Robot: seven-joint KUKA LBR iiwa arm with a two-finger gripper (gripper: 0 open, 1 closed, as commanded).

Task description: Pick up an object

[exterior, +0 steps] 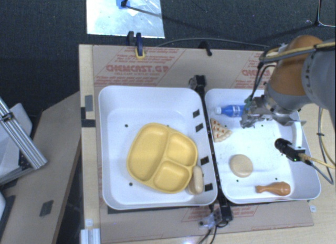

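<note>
Gripper (251,116) low over right bin (310,185), far end, just beside bottle (230,110); grip state cannot tell. Bottle lies on its side by far-left corner, blue cap toward divider. Pizza slice (219,130) near bottle, against left wall. Bun (241,165) mid-bin. Drumstick (274,188) by near wall. Left bin (113,133): yellow tray (160,156), bread roll (197,180) touching its near corner.

We see our arm (315,75) as a thick grey body with a rounded orange band (291,75) above the wrist. Thin cables run over it, and the gripper (251,116) is dark grey metal.
</note>
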